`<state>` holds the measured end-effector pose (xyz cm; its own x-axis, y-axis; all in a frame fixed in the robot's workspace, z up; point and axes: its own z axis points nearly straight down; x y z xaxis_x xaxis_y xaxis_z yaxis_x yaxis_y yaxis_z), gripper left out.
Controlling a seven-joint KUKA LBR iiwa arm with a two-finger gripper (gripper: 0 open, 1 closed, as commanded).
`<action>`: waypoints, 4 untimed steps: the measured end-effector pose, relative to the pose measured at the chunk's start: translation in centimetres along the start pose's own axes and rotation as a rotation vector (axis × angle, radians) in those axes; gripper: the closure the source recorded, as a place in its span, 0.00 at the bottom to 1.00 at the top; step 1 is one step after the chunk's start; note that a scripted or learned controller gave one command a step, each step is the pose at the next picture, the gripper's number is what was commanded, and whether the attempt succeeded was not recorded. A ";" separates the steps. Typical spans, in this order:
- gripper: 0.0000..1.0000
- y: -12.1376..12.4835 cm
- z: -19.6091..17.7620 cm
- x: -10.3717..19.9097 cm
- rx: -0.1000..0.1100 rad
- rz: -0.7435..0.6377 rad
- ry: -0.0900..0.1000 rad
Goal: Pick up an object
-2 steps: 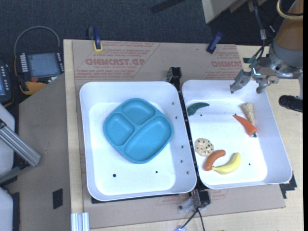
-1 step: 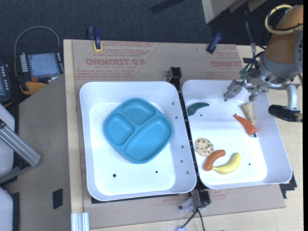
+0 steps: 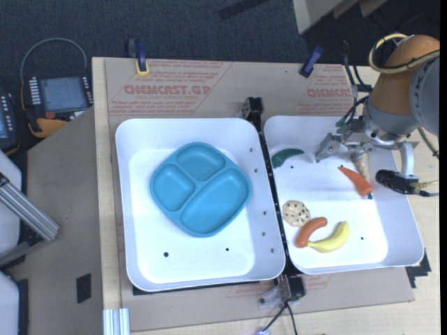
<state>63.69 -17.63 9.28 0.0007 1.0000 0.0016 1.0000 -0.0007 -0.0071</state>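
In the right bin (image 3: 398,246), bare floor lies between the carrot (image 3: 356,180) and the banana (image 3: 331,238).

Faded red print reading "CHEMCAST" with "GP" stands on the brown paper-covered board (image 3: 174,86) beyond the left bin; remaining print is illegible.

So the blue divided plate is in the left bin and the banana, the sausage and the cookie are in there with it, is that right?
Not quite. The blue divided plate does lie in the left bin, but the banana, the sausage and the cookie lie in the right bin, near its front. The camera view shows this.
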 end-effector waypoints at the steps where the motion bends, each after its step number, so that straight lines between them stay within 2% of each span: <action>1: 1.00 0.3 -1.6 0.0 -0.010 -0.001 -0.003; 2: 1.00 0.1 -7.7 -0.7 -0.014 0.000 -0.004; 4: 1.00 1.0 -16.9 -0.9 -0.014 -0.002 -0.004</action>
<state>64.84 -18.53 26.17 -0.0010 1.0000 -0.0026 1.0000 0.0010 0.0067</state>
